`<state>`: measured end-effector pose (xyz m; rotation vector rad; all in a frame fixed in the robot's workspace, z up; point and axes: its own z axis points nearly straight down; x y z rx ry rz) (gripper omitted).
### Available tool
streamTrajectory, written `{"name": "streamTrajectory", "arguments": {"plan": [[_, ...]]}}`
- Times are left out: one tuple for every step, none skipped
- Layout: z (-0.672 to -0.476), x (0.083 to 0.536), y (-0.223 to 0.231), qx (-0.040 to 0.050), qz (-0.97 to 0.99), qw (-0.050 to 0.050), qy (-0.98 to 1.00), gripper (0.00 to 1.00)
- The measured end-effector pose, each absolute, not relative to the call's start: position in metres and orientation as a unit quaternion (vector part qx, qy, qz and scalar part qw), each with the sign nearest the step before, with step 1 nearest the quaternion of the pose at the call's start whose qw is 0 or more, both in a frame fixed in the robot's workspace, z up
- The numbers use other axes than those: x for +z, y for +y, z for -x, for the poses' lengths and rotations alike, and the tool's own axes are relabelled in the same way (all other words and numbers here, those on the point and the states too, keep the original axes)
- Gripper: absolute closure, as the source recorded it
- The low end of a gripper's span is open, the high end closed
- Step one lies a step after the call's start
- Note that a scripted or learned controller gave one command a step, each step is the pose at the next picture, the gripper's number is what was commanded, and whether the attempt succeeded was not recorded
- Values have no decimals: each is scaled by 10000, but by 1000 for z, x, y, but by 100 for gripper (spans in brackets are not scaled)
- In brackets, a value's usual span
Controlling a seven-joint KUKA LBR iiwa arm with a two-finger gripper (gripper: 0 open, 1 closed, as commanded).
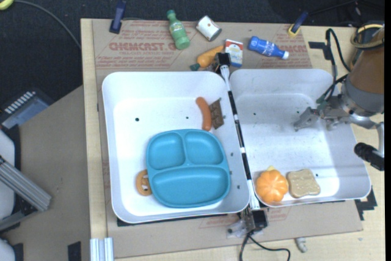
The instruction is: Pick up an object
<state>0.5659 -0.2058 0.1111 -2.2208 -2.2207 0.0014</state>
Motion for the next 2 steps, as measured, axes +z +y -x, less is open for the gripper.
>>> {"name": "streamTrajectory", "arguments": {"plan": [[-643,84,-164,-9,7064,-5,-7078,0],[-568,84,-120,2,7070,7,-7073,0]]}}
